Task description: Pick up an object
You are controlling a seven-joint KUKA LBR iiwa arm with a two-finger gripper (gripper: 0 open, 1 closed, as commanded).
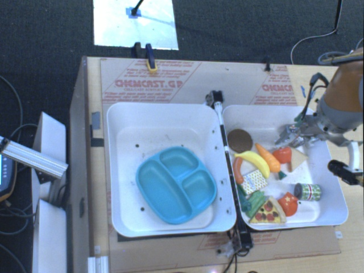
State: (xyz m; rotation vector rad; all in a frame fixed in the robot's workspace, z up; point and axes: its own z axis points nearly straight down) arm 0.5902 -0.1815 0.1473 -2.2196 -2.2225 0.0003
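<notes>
Hand: poised low above red toy, for a grasp; finger state cannot be told.
Toys: heaped in right bin.

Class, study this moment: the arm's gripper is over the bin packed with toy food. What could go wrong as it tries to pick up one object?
1. The toys lie crowded: the banana, carrot and red toy touch or overlap, so the gripper may nudge or catch a neighbour.
2. The gripper hangs near the bin's far wall, so it might clip that wall.
3. The small can lies on its side and could roll if bumped.
</notes>
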